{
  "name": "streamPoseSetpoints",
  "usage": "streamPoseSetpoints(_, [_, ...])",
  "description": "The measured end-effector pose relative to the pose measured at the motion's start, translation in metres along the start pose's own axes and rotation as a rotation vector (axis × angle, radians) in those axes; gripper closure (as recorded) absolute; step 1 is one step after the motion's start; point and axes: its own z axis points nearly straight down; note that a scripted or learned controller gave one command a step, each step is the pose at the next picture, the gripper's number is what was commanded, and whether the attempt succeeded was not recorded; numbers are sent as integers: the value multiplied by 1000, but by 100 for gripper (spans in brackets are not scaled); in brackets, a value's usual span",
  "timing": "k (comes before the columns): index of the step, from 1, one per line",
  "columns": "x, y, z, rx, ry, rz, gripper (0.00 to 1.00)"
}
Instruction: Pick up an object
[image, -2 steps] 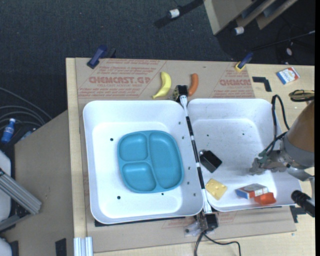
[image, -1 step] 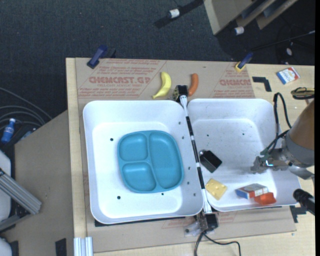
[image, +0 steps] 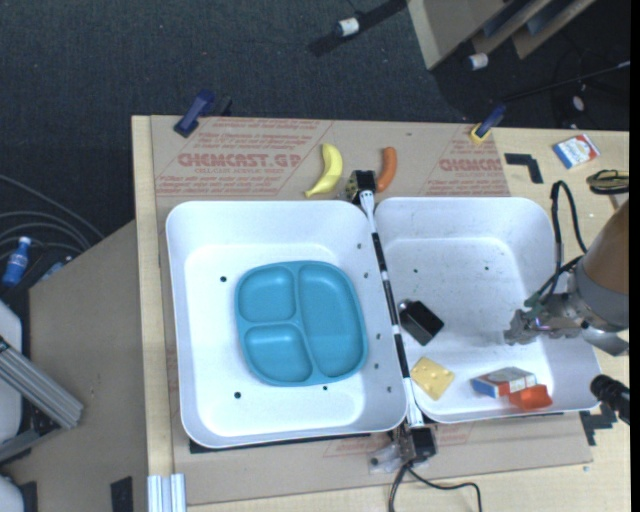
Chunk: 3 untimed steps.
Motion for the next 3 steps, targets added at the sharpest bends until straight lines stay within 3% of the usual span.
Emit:
streamPoseSetpoints(1, [95,34,42,13,4,-4,100])
streamPoseSetpoints(3, [95,34,23,13,3,-3,100])
